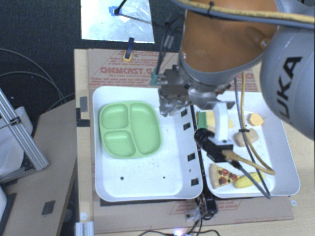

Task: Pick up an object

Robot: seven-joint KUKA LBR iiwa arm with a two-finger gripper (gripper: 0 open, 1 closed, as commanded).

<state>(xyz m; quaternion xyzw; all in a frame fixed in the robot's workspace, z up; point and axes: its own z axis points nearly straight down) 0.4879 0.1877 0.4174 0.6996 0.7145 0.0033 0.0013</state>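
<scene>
1. The grey KUKA arm with the orange band (231, 33) is reaching in from the right and is hanging over the far part of both bins, covering much of the right one.
2. A brown printed cardboard sheet (118, 70) is lying under the bins and is showing along their far and near edges.
3. The shallow white left bin (142, 176) is sitting beside the shallow white right bin (288, 178), with their inner walls touching down the middle.
4. A pale green plastic plate with three compartments (130, 129) is lying flat in the far-left part of the left bin.
5. The grey metal gripper (171, 104) is hovering over the far-right corner of the left bin, just right of the green plate and beside the dividing walls. The view is not showing how far it is open, and nothing is visibly in its grasp.
6. A toy pizza slice with red toppings (221, 175) is lying near the front of the right bin, touching a yellow toy corn cob (244, 182) on its right.
7. A beige rounded piece (244, 137), possibly a toy bread roll, is lying mid-bin.
8. A yellow toy cheese wedge (255, 119) is sitting just beyond it.
</scene>
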